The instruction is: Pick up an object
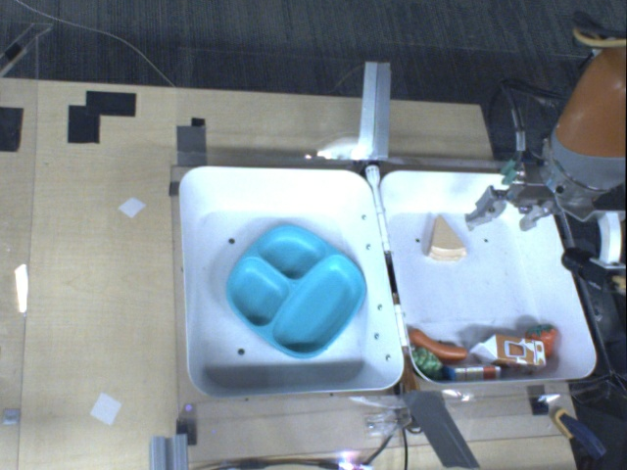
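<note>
Fingers (486, 209) spread apart, holding nothing, above right bin (578, 306).

Divided plate (297, 289) in left bin (206, 223); wedge (446, 239) in right bin (549, 292).

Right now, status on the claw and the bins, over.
Claw open, nothing between its fingers, over right bin's far edge. Cheese wedge just left of it, apart. Toy food pile along near wall. Blue divided plate in left bin.
</note>
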Robot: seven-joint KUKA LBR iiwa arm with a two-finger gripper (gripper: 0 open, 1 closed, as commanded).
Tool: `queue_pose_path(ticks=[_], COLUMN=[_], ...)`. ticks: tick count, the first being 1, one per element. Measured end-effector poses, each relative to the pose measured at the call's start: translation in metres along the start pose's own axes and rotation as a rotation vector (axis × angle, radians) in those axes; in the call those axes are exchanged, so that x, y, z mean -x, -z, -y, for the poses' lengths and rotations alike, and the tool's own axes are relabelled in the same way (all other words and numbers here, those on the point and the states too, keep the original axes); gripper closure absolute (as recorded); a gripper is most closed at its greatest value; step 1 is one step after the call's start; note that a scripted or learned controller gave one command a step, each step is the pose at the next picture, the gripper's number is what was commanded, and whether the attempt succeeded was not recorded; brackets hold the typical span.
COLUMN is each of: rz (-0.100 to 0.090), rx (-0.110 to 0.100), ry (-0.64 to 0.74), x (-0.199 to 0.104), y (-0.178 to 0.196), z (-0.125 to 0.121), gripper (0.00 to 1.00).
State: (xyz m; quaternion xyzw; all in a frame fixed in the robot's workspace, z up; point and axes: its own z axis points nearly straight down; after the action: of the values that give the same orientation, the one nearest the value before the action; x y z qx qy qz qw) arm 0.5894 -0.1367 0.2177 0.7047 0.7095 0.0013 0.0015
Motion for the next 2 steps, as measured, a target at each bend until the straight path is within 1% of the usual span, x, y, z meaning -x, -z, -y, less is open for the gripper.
queue_pose_path(ticks=[1, 2], rz=[0.000, 0.000], rx=[0.002, -0.001], ry=[-0.081, -0.106], x=[-0.057, 0.001], y=[0.074, -0.034], z=[-0.039, 0.010], gripper=[0.00, 0.00])
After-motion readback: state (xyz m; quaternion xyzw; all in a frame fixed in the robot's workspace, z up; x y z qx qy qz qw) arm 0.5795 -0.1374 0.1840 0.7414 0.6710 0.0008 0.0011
